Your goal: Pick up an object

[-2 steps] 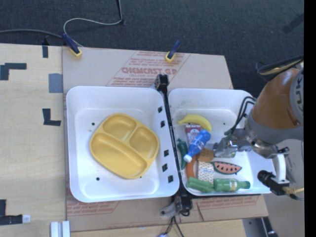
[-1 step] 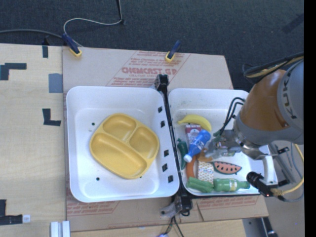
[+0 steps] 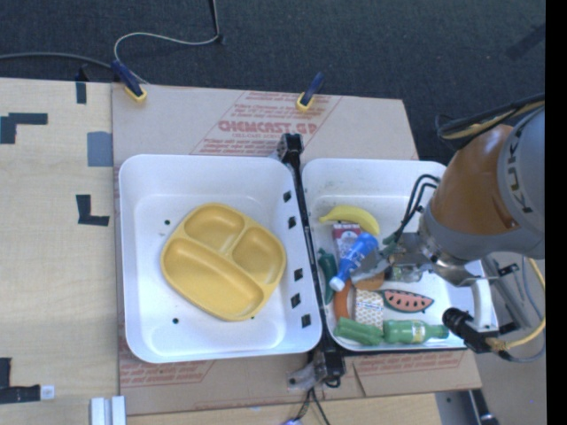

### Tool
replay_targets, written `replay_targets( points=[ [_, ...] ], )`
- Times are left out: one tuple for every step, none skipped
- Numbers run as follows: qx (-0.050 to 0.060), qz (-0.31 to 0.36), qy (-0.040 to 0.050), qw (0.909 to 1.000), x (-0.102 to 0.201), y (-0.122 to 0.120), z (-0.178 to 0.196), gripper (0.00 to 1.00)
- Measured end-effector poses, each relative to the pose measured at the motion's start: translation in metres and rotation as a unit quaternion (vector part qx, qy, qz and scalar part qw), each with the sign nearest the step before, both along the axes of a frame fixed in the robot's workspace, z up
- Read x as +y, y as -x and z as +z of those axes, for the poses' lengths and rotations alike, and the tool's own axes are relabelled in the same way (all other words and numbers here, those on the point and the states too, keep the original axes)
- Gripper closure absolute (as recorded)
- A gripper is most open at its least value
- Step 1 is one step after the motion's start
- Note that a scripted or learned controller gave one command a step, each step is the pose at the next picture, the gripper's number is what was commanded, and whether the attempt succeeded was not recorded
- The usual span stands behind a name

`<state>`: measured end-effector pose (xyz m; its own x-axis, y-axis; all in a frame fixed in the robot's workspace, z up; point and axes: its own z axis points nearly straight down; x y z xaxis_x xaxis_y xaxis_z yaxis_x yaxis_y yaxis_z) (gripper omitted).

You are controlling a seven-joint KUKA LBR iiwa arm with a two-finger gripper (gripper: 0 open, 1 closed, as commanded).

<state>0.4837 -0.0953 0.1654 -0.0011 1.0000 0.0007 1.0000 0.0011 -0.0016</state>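
Note:
The right bin (image 3: 372, 173) holds a heap of toy food: a yellow banana (image 3: 351, 217), a red carton (image 3: 345, 234), a blue bottle (image 3: 353, 258) lying at a slant, a watermelon slice (image 3: 407, 301), a green bottle (image 3: 404, 331) and a dark green vegetable (image 3: 358, 329) along the front wall. My gripper (image 3: 391, 259) is low in this bin, just right of the blue bottle and above the watermelon slice. The grey and orange wrist (image 3: 474, 204) hides the bin's right side.
In the left bin (image 3: 142, 237) lies a yellow divided plate (image 3: 223, 260). A black divider with clips (image 3: 301, 237) runs between the bins. Cardboard (image 3: 257, 122) lies under both bins, with yellow clamps (image 3: 309, 96) at its back edge and cables beyond.

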Motion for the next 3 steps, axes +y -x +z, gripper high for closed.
replay_targets(
  points=[
    [-0.007, 0.000, 0.0003, 1.0000, -0.021, -0.094, -0.075, 0.00],
    [-0.011, 0.001, 0.0002, 0.9999, -0.020, -0.096, -0.063, 1.00],
    [-0.001, 0.000, 0.0005, 1.0000, 0.028, -0.091, 0.032, 1.00]
  ],
)
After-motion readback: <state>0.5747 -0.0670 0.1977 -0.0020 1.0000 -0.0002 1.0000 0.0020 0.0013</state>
